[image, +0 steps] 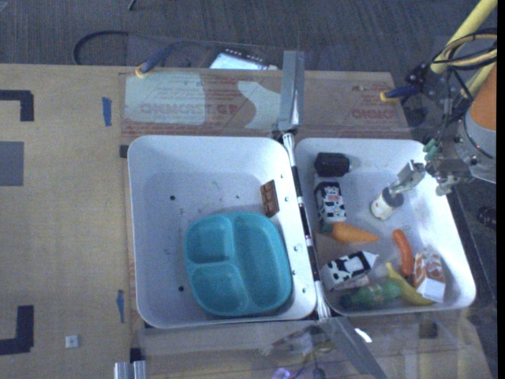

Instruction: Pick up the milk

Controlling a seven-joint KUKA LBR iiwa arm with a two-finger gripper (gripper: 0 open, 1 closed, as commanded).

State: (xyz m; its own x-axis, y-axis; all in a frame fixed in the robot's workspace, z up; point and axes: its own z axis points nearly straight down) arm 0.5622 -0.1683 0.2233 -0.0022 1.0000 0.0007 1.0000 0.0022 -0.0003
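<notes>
Two small black-and-white cow-patterned milk cartons lie in the right bin (458, 243). One carton (331, 204) is by the bin's left wall, and the other carton (349, 268) lies lower down near the front. My gripper (407, 178) hangs over the right bin's upper right part, reaching in from the right. It is well to the right of both cartons. A small white rounded object (383, 205) sits right at its lower-left tip; whether they touch is unclear.
The right bin also holds a black block (331, 163), a carrot (354, 233), a red sausage (402, 250), a banana (404, 286), a green item (371, 294) and an orange-white packet (429, 271). The left bin (158, 172) holds a teal divided plate (237, 264) and a brown piece (269, 197).
</notes>
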